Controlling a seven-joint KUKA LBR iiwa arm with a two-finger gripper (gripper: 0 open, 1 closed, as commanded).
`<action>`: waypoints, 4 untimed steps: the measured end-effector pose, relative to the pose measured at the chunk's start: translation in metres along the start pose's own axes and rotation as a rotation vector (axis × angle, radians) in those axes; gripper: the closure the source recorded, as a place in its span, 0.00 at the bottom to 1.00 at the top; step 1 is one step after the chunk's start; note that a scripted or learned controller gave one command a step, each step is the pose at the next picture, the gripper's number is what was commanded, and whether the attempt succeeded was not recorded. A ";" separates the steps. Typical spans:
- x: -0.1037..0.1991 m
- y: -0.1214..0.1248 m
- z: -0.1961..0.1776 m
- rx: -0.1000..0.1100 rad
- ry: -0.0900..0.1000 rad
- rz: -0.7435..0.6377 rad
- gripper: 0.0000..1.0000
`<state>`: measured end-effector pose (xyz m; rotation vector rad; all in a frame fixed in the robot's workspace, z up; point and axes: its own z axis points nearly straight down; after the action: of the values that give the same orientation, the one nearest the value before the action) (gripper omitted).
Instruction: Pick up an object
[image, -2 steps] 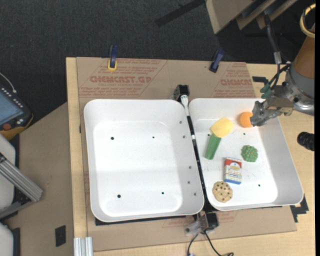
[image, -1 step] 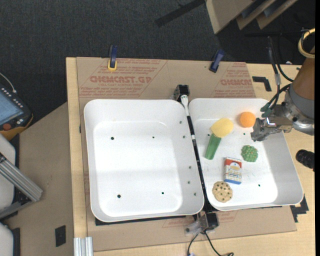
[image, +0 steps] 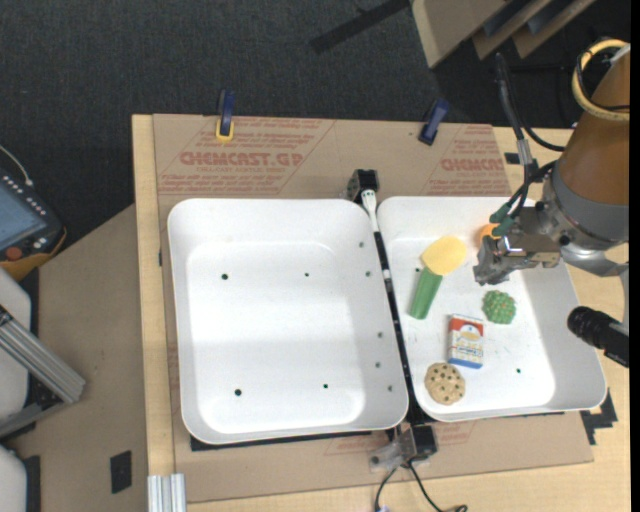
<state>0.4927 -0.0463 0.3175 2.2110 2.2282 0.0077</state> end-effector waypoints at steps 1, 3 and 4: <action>-0.004 0.002 -0.007 0.001 -0.002 0.006 1.00; 0.094 0.024 -0.073 -0.004 0.000 0.002 1.00; 0.089 0.011 -0.040 0.011 -0.002 0.009 1.00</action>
<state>0.5032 0.0432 0.3580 2.2254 2.2228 -0.0065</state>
